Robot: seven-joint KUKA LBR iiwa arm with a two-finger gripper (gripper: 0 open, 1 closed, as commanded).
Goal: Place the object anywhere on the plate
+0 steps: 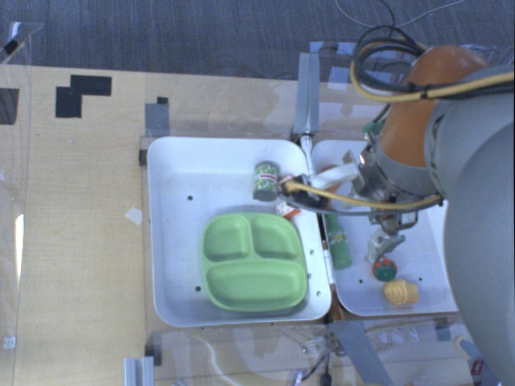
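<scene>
We see the gripper (385, 246) low in the right bin (430, 296), just above a small red-and-green ball (385, 268); we cannot tell how it is set. A yellow corn toy (401, 293) lies near the front rim, a green bottle (339, 242) along the dividing wall. The green plate (253, 261) fills the left bin's (173, 215) front right, a can (265, 180) behind it.

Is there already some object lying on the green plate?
No, the three compartments of the green plate are all bare, and the small can stands on the bin floor beyond the plate's far edge.
</scene>
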